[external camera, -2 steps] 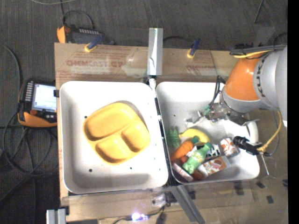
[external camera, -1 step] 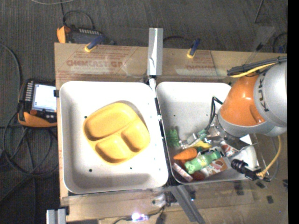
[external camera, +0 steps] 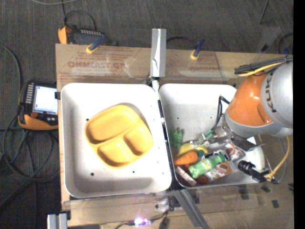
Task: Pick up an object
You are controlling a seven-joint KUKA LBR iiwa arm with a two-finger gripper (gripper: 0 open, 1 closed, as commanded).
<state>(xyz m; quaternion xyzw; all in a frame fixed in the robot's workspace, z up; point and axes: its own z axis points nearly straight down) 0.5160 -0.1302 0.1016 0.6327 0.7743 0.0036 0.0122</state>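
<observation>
A heap of toy food lies in the front part of the right bin (external camera: 195, 104). It includes an orange carrot (external camera: 185, 157), a green bottle (external camera: 206, 166), a green leafy piece (external camera: 177, 137), a small yellow item (external camera: 200, 151) and a red packet (external camera: 217, 173). My gripper (external camera: 214, 138) hangs below the orange wrist band (external camera: 248, 104), low over the right side of the heap, just above the bottle and yellow item. Its body hides the tips, so contact with any item cannot be made out.
The left bin (external camera: 71, 128) holds a yellow divided plate (external camera: 119, 135). A metal post (external camera: 157, 51) stands behind the wall between the bins. A handheld pendant (external camera: 38, 105) lies left of the bench. Cables trail near the right bin's front right corner.
</observation>
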